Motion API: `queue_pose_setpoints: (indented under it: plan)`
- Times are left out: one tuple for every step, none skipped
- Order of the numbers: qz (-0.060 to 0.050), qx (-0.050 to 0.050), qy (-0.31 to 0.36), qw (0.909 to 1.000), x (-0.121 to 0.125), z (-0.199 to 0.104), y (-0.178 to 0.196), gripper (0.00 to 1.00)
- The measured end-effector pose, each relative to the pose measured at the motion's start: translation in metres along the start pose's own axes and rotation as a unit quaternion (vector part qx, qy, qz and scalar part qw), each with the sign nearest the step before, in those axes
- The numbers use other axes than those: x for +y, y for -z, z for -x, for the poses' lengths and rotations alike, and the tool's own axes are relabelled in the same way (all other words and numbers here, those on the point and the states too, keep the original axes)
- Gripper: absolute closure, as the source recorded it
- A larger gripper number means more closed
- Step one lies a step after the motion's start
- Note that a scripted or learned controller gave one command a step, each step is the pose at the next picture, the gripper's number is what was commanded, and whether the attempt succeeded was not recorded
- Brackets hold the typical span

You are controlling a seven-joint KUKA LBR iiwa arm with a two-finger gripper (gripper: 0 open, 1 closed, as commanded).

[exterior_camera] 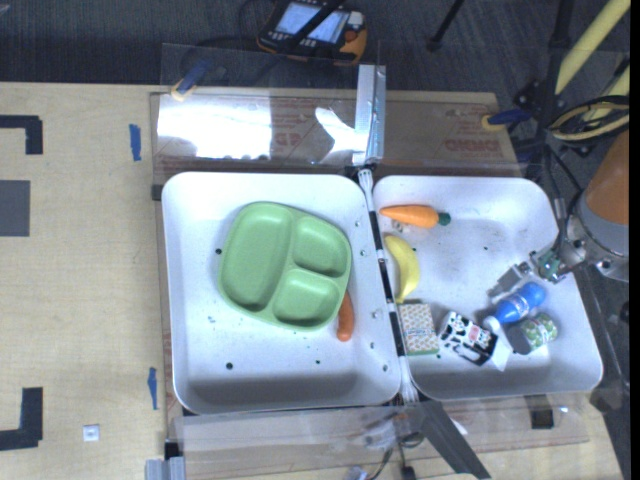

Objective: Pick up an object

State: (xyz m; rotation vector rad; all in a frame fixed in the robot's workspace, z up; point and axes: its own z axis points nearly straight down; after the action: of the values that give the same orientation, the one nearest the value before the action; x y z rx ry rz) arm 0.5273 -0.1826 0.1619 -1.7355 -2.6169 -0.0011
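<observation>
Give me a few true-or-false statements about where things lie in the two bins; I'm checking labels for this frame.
1. The green divided plate lies in the left bin. True.
2. The banana lies on the green plate. False: it is in the right bin, near the wall between the bins.
3. A carrot lies near the far end of the right bin. True.
4. The tool is over the left bin. False: it is over the right bin, beside a blue object.
5. A black-and-white patterned item lies in the right bin. True.
</observation>
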Motion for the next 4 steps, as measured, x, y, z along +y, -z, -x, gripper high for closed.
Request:
queue_pose_setpoints:
  plan:
    - [0.002, -0.003, 0.047, 0.9989, 0.045, 0.010, 0.032, 0.00]
    - [0.002, -0.002, -0.002, 1.0000, -0.010, 0.025, -0.068, 0.00]
    - [0.003, -0.004, -0.081, 0.9967, -0.025, -0.033, -0.075, 0.00]
    - [0.001, -0.001, -0.078, 0.9970, 0.037, -0.065, -0.001, 0.00]
